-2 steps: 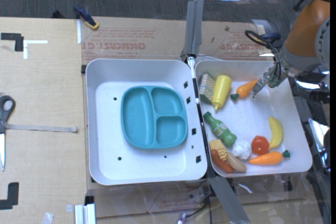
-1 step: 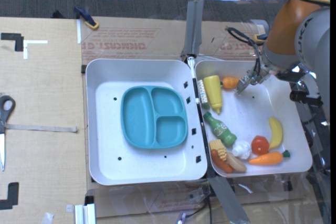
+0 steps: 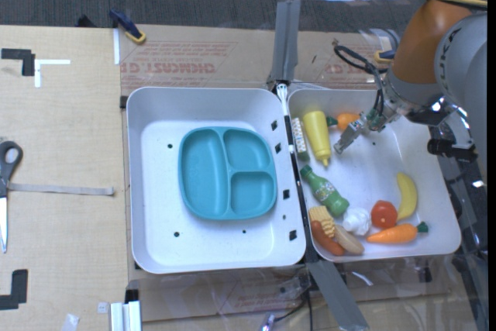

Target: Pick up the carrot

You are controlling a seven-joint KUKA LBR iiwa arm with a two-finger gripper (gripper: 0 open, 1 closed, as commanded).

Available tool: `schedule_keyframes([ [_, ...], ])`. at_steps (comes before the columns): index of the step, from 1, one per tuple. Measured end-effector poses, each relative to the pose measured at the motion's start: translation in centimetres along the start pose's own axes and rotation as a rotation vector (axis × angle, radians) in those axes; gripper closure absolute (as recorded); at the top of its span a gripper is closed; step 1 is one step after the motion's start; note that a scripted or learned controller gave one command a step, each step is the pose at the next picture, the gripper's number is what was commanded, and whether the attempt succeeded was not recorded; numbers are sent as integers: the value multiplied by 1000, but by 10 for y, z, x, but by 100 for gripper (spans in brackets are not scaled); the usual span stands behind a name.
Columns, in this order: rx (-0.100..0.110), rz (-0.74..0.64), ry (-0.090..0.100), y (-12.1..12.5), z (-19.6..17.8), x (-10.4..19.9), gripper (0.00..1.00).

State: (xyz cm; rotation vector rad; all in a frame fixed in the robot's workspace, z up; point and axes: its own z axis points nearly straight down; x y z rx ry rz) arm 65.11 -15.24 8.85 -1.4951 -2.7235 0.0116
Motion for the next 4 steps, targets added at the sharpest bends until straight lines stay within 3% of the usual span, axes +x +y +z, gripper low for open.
schedule_keyframes([
  [1,-12,-2,-22,2,-11,-4,100],
  [2,4,-1,-5,-2,-7,-1,0],
  [3,-29,359,-26,-12,-6,-35,0],
  [4,-9,774,3,-24,-1,-46,0],
])
